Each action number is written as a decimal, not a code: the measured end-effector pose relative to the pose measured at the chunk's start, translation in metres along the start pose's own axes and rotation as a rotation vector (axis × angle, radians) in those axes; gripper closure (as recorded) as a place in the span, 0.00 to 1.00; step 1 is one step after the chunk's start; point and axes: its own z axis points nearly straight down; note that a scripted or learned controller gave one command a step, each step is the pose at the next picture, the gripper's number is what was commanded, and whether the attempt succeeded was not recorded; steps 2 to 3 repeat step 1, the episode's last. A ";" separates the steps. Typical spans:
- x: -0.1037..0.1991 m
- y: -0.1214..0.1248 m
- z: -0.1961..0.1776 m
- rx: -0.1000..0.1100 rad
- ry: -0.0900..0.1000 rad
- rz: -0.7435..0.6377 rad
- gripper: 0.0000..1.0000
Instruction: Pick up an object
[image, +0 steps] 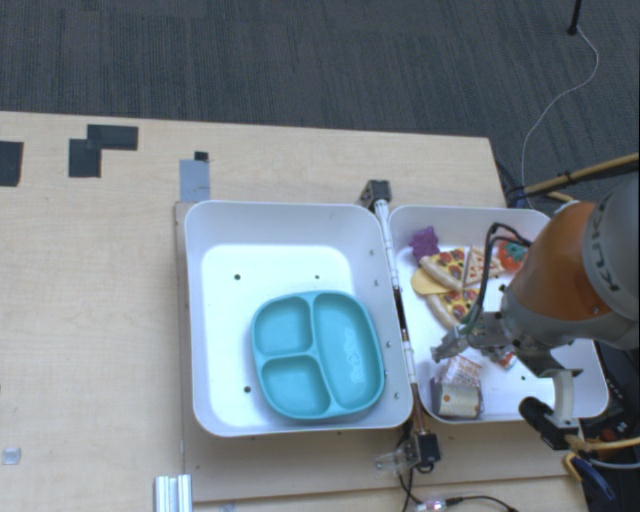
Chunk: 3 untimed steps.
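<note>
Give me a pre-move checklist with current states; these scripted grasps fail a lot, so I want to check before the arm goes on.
1. Gripper is over the right bin, where the objects lie: ok.
2. A target lies close beneath it, the small packet: ok.
3. An object seen between the fingers: cannot tell; the wrist hides them.
4. Neighbours have room: not ok; the pizza-slice toys crowd close by.
5. Cable on the arm hangs free of the toys: cannot tell.
6. Blue divided plate lies apart in the left bin: ok.

Light-blue divided plate (318, 354), white bins (215, 250)
</note>
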 end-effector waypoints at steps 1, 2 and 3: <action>0.001 0.002 -0.011 -0.004 0.001 -0.004 1.00; 0.001 0.002 -0.011 -0.004 0.001 -0.004 1.00; 0.001 0.002 -0.011 -0.004 0.001 -0.004 1.00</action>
